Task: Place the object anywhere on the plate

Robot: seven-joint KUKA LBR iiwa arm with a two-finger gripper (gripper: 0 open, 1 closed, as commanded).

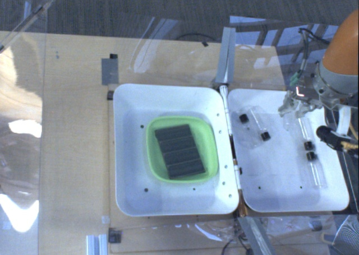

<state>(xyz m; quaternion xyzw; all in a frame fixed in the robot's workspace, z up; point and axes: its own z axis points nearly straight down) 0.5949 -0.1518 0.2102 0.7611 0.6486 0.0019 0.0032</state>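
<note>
Two shallow white plastic bins sit side by side: the left bin [126, 153] holds a glossy green square plate [152, 153] with rounded corners, and a dark ribbed rectangular block [179, 151] lies flat on it. Over the right bin [280, 186], at its upper right, the gripper [295, 102] hangs with clear fingers, whose spread I cannot tell.

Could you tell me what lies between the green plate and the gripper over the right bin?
In the camera view, the bins' rims and two small black pieces lie between plate and gripper.
</note>
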